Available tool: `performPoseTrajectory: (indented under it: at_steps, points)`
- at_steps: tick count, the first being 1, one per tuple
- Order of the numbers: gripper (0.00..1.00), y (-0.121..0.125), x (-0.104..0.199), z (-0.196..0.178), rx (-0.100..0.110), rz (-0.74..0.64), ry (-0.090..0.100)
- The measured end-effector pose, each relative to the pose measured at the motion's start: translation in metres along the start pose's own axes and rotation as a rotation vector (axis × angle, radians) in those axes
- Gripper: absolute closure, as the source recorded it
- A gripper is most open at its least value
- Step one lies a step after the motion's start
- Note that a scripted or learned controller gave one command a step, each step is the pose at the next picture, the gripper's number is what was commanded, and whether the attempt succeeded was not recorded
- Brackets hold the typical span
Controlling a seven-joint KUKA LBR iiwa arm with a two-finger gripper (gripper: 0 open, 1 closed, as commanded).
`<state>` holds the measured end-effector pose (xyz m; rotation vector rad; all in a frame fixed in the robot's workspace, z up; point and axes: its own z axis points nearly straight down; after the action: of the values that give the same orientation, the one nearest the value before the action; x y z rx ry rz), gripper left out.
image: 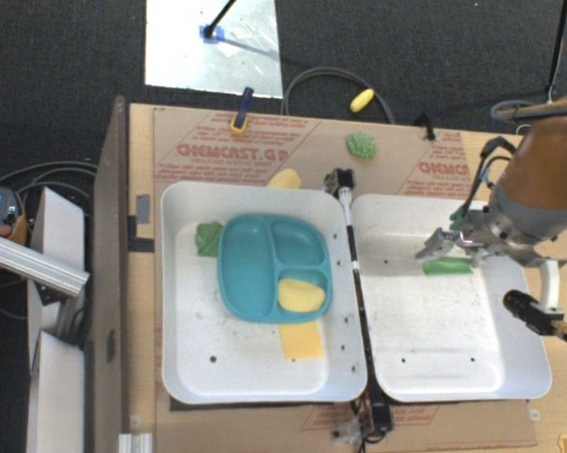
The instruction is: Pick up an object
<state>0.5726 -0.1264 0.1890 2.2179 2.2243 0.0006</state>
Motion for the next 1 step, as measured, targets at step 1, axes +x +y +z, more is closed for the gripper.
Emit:
performPoseTrajectory:
  at_steps: [1]
  points:
    - [0.00,0.0182,-0.0324,0.0768,-0.001,0.002,-0.001]
